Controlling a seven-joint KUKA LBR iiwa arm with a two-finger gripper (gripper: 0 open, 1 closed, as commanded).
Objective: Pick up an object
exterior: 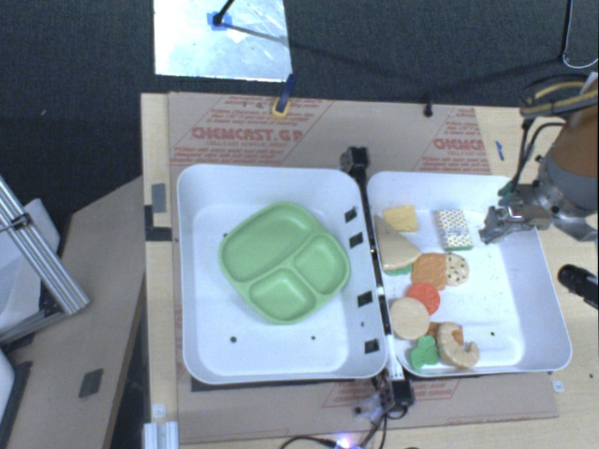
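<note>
The right bin point(524, 293) holds several small food-like pieces along its left side: a yellow block point(401, 218), a patterned rectangular piece point(454, 228), a cream wedge point(400, 250), an orange slab point(430, 270), a dotted cracker point(456, 269), a red disc point(424, 297), a tan round point(409, 319), a green shape point(426, 352) and a bitten donut-like piece point(458, 344). My gripper point(498, 225) hangs over the right bin's upper right area, just right of the patterned piece, with nothing visibly between its parts.
The left bin point(201, 251) carries a green three-compartment plate point(285, 262). A black divider with clips point(367, 260) runs between the bins. The arm point(571, 171) comes in from the right with cables above it. A shiny sheet point(223, 26) lies beyond the bench.
</note>
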